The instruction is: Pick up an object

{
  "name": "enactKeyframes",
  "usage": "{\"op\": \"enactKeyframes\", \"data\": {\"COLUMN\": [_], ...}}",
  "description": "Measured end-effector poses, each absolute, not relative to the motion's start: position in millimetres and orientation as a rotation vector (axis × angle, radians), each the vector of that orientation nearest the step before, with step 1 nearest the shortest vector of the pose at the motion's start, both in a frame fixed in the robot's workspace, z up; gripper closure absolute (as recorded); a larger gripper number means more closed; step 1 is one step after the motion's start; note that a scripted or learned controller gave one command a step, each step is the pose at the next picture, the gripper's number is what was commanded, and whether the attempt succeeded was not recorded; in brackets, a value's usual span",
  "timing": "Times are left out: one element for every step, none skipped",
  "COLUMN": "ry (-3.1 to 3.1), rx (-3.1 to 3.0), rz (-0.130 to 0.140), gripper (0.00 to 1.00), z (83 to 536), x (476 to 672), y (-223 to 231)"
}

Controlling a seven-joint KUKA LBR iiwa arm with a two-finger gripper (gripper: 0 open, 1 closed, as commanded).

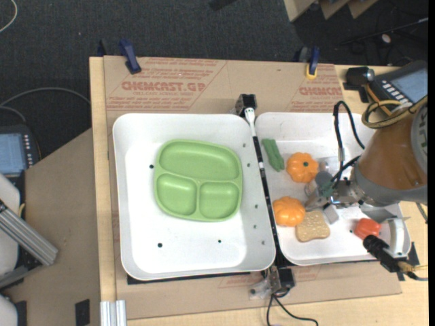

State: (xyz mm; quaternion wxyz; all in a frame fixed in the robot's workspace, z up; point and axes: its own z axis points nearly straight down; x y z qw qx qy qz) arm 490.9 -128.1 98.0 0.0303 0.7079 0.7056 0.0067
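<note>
In the right bin (299, 126) lie two orange pumpkin-like toys, one (302, 167) toward the back and one (289, 211) near the bin's left wall. A tan bread-shaped piece (312, 228) rests by the front one, and a green strip (273, 154) lies at the back left. My gripper (322, 194) hangs low among them, between the two orange toys and just above the bread piece. Its fingers are dark and tangled with cable, so their state is unclear. A red-orange piece (368, 227) sits near the bin's front right corner.
The left bin (136, 243) holds a green three-compartment plate (198, 179). A black divider rail (260, 168) runs between the bins. The arm's orange band (394, 161) and cables (346, 141) cover the right bin's right side. Blue clamps (129, 56) hold the bench's back edge.
</note>
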Motion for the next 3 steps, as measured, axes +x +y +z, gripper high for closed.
{"op": "enactKeyframes", "data": {"ry": [2.198,2.202,2.229], "rx": [2.207,2.203,2.211], "rz": [0.013,0.013,0.01], "gripper": [0.0,0.0,0.0], "z": [98,97,190], "x": [504.9,547.6,490.6], "y": [-136,-141,-56]}}
